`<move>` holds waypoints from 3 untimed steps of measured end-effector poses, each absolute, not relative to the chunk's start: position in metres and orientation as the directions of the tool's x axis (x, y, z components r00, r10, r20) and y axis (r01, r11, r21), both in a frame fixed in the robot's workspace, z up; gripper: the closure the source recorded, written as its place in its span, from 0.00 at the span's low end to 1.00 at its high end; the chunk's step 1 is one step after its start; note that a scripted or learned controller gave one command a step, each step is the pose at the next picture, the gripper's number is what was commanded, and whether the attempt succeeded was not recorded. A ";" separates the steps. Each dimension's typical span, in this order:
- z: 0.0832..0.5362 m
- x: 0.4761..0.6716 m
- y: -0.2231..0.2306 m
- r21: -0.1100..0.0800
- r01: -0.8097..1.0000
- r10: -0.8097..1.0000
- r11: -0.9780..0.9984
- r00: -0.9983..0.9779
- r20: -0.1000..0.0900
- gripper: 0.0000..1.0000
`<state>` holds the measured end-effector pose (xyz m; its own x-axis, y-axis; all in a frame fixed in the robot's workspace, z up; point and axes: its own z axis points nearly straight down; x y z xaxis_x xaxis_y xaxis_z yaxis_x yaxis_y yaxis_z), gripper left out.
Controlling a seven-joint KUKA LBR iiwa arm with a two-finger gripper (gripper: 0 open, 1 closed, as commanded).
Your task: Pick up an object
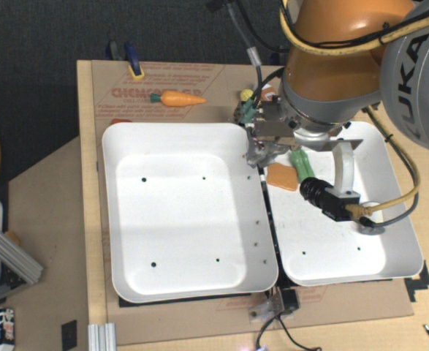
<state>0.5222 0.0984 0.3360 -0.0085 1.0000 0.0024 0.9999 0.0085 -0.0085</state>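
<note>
- The flat orange wedge-shaped block point(282, 176) lies in the right shallow white plastic bin point(389, 262), close against that bin's left wall, with a green stick-shaped piece point(302, 165) touching its right side.
- The grey two-finger gripper point(262, 151) hangs just up-left of the block; whether its fingers are spread or closed I cannot tell (the wrist covers them), and nothing shows between them.
- A good descent centres on the block, away from the wall.
- An orange toy carrot point(179, 99) lies beyond the bin on the cardboard.
</note>
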 end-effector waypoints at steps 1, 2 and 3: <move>0.354 0.511 0.145 0.003 1.000 1.000 0.006 -0.006 0.003 1.00; 0.333 0.477 0.213 -0.006 1.000 1.000 0.009 -0.009 0.001 1.00; 0.322 0.549 0.225 0.002 1.000 1.000 -0.001 0.001 0.000 1.00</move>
